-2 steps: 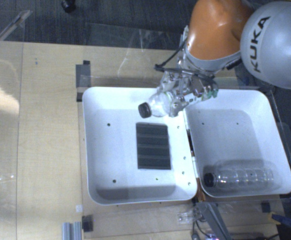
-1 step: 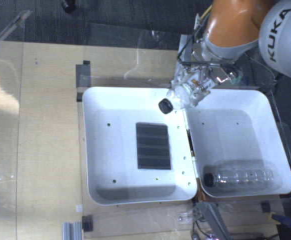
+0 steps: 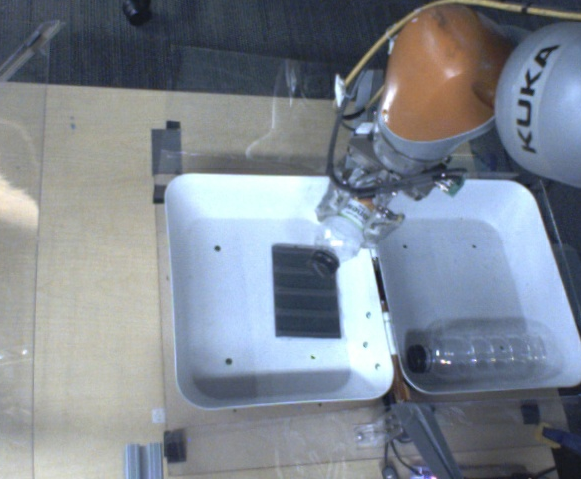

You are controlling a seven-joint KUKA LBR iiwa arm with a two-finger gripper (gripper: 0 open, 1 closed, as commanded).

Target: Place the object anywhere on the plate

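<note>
Clear bottle [image 3: 480, 352] lies by the right bin's [image 3: 560, 267] front edge; tool [image 3: 355, 218] state cannot be told.

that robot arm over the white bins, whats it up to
The grey and orange arm reaches in over the wall between the two white bins. Its gripper hangs above the top right corner of a dark ridged plate in the left bin. A clear plastic bottle lies on its side in the right bin.
</note>
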